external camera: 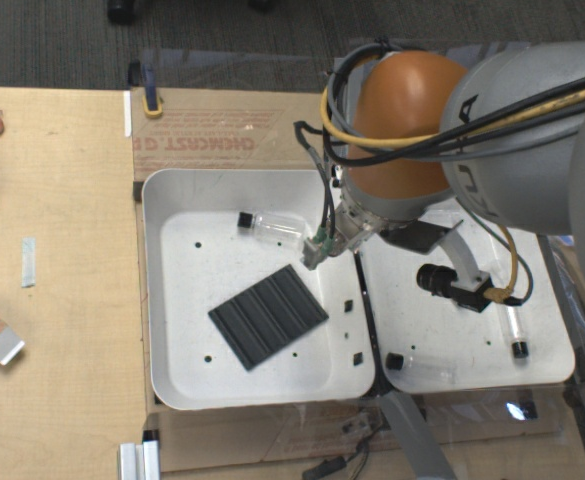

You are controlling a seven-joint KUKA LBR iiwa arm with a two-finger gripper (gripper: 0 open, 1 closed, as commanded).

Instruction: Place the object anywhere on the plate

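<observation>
Camera view: one fixed view from above, looking down at a slant on both bins.
Object: a clear tube with a black cap (269, 226) lies flat on the floor of the left bin (162, 268), in its far part.
Object axis: its long axis runs left to right with a slight tilt; the black cap is the left end, and the clear end points right toward the gripper.
Plate: a dark ribbed rectangular plate (268, 316) lies flat near the middle of the left bin, turned at a diagonal, one corner pointing far-right.
Object and plate: apart; the tube lies beyond the plate's far edge, not on it.
Arm: the grey arm (532, 138) comes in from the right, its orange band (404, 118) bulking over the far edge of the bins, with yellow and black cables looped round it.
Gripper: the gripper (315, 251) hangs at the left bin's right side, close to the tube's clear end and just beyond the plate's far-right corner.
Gripper state: too small and cluttered to tell whether it is released or clenched; no object can be seen between its tips.
Count: two white bins, one plate, one capped tube in the left bin.
Right bin: the right bin (562, 358) holds a second clear tube (517, 334) near its right wall.
</observation>
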